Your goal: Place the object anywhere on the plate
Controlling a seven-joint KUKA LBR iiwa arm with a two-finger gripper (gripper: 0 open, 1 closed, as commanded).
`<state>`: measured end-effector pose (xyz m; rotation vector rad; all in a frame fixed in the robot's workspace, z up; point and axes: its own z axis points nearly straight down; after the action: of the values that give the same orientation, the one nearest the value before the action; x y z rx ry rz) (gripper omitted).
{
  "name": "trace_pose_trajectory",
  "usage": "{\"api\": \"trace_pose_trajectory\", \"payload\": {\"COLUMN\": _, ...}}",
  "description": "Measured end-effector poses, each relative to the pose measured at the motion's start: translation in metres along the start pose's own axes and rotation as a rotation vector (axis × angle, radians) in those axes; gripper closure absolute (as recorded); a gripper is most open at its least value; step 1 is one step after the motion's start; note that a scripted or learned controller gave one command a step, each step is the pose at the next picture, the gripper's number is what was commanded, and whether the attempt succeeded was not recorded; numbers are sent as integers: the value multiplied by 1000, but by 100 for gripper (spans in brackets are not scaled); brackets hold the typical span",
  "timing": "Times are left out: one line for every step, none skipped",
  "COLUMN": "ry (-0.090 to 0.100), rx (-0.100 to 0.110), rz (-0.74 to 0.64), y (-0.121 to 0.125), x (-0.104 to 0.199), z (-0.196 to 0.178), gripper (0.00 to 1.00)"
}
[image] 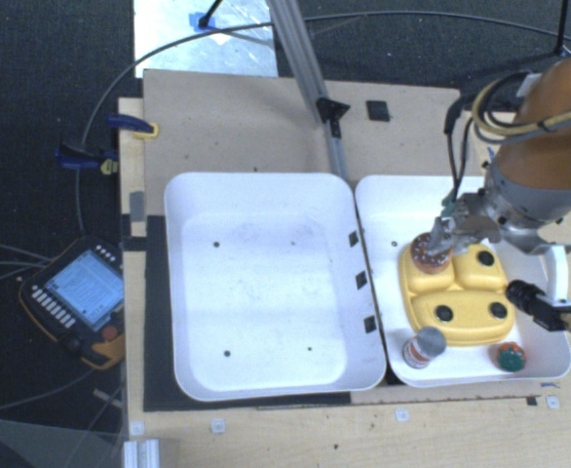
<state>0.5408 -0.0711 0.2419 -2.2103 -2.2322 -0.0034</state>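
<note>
The surface [266,125] carries two white bins side by side. The right bin [383,213] contains all the loose items. Nearest the camera, at the bin's front edge, a small can [424,346] lies just in front of the plate, touching or almost touching its front left corner. A green ball [511,357] sits at the front right corner of the bin, just beside the plate.

The plate [459,291] is yellow, with three compartments, and occupies the middle of the right bin. A round brown object [428,251] rests at the plate's rear left compartment. The hand [443,232] is directly above this object, at or touching its top. Whether the hand is released or clenched cannot be determined.

The left bin [183,261] stands beside it.
</note>
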Motion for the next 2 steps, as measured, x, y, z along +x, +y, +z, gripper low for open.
{"api": "trace_pose_trajectory", "payload": {"ry": 1, "rx": -1, "rz": -2, "y": -2, "x": 54, "z": -8, "gripper": 100}}
{"api": "trace_pose_trajectory", "payload": {"ry": 0, "rx": 1, "rz": 0, "y": 1, "x": 108, "z": 6, "gripper": 100}}
